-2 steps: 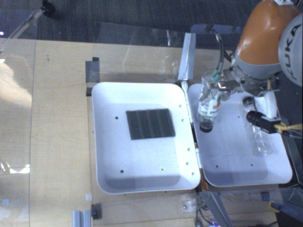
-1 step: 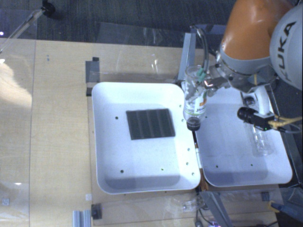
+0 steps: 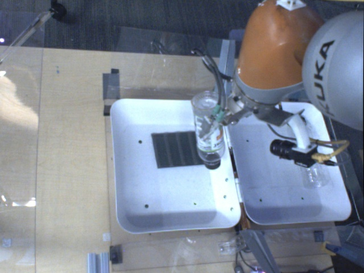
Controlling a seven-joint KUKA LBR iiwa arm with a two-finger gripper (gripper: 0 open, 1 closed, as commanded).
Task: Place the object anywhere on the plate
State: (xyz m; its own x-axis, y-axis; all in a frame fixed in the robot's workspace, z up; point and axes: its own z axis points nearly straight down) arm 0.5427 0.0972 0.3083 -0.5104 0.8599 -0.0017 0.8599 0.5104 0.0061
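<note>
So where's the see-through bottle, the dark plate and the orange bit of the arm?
clear bottle (image 3: 209,131), camera view, middle of its body
dark plate (image 3: 175,149), camera view, centre of its ribbed top
orange band (image 3: 274,41), camera view, its rounded top

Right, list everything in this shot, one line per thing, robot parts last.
Clear plastic bottle: one, transparent with a dark cap at its lower end, over the left bin's right side, next to the plate's right edge.
Plate: one, dark grey, flat, near the middle of the left bin.
Left bin: one, white, shallow.
Right bin: one, white, beside the left bin.
Bench: one, light wood.
Arm: one, grey with an orange band, reaching in from the right.
Gripper: one, at the bottle's upper part.
</note>
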